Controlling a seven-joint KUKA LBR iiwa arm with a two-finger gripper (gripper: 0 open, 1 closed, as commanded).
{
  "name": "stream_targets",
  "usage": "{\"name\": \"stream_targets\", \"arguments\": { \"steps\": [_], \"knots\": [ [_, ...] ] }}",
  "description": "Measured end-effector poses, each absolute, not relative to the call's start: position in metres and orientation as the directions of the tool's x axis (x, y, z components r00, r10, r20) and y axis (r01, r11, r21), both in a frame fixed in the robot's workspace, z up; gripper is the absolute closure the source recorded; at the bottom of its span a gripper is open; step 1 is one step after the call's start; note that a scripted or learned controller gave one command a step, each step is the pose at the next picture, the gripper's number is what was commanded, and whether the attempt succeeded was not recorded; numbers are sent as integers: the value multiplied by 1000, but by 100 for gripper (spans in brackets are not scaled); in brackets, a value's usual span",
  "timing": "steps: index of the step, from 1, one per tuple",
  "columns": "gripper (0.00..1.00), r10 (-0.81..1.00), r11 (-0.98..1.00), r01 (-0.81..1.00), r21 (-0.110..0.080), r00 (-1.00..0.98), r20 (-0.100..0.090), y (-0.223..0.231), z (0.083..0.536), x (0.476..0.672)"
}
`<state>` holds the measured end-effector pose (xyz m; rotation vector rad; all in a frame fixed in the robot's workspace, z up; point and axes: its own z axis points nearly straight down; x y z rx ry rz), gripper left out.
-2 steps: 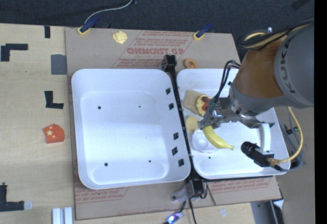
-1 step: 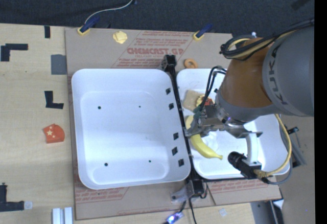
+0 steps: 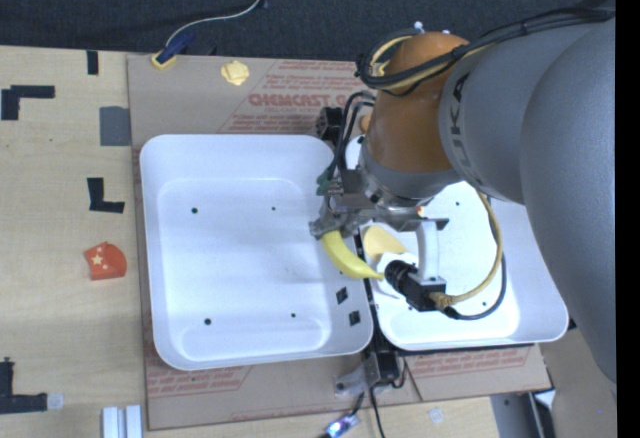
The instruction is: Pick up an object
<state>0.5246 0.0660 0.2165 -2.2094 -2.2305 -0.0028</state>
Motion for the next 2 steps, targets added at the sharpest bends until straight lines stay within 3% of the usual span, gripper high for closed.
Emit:
{"name": "stream_targets", "arguments": {
  "steps": [1,2],
  "knots": [
    [100,1000,6,1000,-6,-6,1,112,217,483],
    [100,1000,11,1000,-2,-11,3,190,233,482]
  ]
}}
